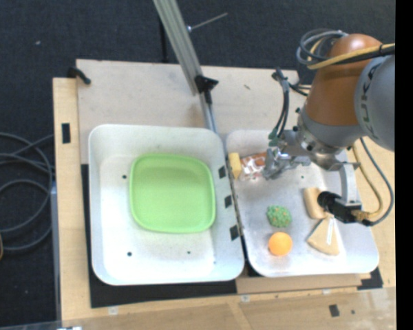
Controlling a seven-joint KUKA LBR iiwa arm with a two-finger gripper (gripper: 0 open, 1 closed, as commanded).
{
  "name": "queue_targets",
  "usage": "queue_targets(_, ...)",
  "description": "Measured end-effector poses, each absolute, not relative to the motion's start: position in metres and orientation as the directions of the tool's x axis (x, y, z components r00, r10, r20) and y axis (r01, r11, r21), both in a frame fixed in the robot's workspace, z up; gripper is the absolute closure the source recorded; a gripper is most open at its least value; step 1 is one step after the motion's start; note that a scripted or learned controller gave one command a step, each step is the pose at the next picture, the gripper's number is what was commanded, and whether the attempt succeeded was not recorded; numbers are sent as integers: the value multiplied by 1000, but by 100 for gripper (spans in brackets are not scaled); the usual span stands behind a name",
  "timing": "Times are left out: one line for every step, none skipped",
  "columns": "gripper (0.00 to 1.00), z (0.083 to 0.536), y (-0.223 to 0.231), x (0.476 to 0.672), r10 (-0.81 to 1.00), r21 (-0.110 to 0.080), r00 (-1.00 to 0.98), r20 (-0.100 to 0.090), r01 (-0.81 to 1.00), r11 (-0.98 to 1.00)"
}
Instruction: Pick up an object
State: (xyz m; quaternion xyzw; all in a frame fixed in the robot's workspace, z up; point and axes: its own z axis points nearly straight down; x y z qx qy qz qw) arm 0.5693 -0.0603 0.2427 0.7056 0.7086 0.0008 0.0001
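Taking the green plate (172,192) as the landmark, it lies flat in the left bin (107,253) and takes up most of that floor, while the right bin (361,261) just to the plate's right carries everything small enough to lift. The arm (341,88) stands over that bin's far half, well right of the plate, and its gripper (274,162) hangs low near the plate's upper right corner, just across the wall between the bins, beside a small orange-and-white wrapped item (250,165) with a yellow end. Whether it is spread or closed I cannot tell, and nothing can be seen gripped in it. The likeliest trouble, as I judge it, is that this item lies tight against the dividing wall, so a closing grasp could strike the wall or nudge the thing aside instead of catching it (its crinkled wrap looks slippery too). A tan wedge (325,238) sits at the bin's near right, far from the plate, and a tan block (312,202) lies just above it. The fuzzy green lump (279,216) and the orange ball (280,244) lie nearer the plate; the ball would roll if bumped. No brand, label or writing can be read anywhere, the wrapper's print being too small
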Motion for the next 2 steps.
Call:
queue_targets(100,252,-11,568,1000,2,-4,1,1000,4)
queue_targets(100,257,48,565,1000,1,-5,1,1000,4)
